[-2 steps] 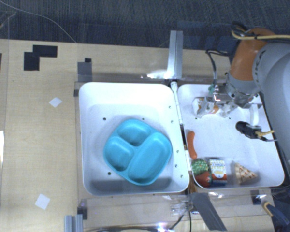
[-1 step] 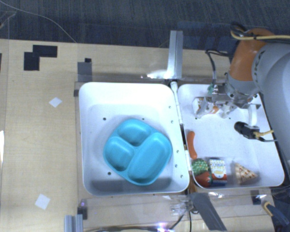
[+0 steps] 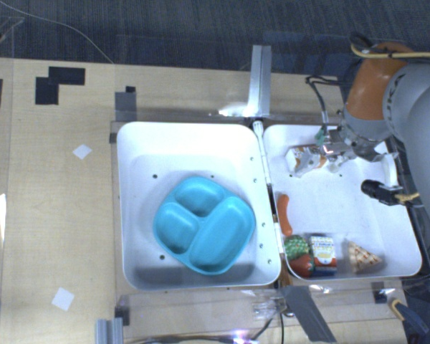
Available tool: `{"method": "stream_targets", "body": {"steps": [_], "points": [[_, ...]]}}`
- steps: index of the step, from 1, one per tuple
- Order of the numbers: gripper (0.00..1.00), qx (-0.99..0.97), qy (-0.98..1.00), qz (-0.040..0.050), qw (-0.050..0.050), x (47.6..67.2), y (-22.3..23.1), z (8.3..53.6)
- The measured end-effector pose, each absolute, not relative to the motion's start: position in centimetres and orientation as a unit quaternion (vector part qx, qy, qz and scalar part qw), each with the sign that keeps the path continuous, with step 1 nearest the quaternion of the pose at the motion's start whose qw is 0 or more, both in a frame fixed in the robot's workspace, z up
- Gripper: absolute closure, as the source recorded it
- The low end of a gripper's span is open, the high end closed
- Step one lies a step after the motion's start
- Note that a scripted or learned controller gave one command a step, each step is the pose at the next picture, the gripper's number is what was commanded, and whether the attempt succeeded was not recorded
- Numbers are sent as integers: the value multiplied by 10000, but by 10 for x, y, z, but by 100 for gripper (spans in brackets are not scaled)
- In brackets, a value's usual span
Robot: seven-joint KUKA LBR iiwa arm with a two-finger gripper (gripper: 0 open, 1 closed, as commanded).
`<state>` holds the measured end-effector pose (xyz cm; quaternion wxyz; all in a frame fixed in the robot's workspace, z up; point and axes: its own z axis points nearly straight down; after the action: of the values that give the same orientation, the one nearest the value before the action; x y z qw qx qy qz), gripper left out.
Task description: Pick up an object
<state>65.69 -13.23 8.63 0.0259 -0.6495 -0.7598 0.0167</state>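
My gripper [image 3: 309,159] hangs over the far left part of the right bin [image 3: 344,213], with the grey arm and its orange band [image 3: 369,84] reaching in from the right. Several toy food items lie along that bin's near and left sides. An orange-red carrot-like piece [image 3: 284,215] rests against the left wall. A green and red item [image 3: 298,255], a small carton [image 3: 323,254] and a tan wedge [image 3: 363,256] sit in a row at the front. All of them are well apart from the gripper.
A blue divided plate [image 3: 204,224] lies in the left bin [image 3: 140,192]. A black part [image 3: 380,190] juts in at the right bin's right side. A metal post [image 3: 260,81] stands behind the wall between the bins.
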Motion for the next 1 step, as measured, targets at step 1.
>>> {"method": "stream_targets", "body": {"steps": [1], "points": [[0, -5431, -8394, 167, 146, 658, -117, 86]]}}
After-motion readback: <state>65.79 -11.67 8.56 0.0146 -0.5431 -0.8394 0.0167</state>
